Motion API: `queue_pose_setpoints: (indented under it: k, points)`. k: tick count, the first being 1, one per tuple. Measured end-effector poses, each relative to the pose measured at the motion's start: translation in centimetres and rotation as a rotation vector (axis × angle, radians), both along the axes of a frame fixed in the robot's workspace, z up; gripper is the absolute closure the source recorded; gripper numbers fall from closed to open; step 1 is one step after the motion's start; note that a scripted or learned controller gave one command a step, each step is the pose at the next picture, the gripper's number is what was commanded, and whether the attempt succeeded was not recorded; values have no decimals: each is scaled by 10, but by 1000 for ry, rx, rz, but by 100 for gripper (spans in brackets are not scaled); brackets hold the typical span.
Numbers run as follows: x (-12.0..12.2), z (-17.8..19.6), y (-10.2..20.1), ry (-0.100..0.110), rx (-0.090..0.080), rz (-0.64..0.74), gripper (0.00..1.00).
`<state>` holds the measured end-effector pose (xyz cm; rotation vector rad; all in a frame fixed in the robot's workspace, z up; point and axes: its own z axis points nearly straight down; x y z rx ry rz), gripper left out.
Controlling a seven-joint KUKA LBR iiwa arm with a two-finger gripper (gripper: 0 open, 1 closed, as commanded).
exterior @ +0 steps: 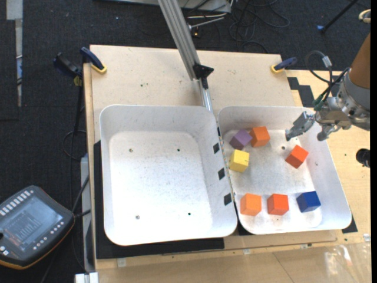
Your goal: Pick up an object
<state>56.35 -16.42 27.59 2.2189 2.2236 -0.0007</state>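
The right bin [330, 175] holds several small blocks. A purple block [240, 139] and an orange block [260, 136] sit side by side near its back left, with a yellow block [238, 160] just in front of them. A red-orange block [297, 157] lies toward the right. Along the front stand an orange block [251, 204], a red-orange block [278, 204] and a blue block [308, 201]. My gripper [311, 130] hangs open above the bin's back right, just up and right of the red-orange block, with nothing between its fingers.
The left bin [118, 158] lies beside the right one. A slanted metal pole [182, 40] runs down to the bins' shared back edge. Clamps [94, 61] sit at the board's back corners. A teach pendant [29, 223] rests at the lower left.
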Motion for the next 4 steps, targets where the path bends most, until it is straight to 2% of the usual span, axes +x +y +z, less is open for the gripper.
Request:
queue_pose_setpoints:
  k: [1,2,4]
  points:
    - [0,0,0,0,0,-1,0]
    - [0,-63,-4,6,1,-3,0]
    - [-3,-181,-4,5,2,-3,0]
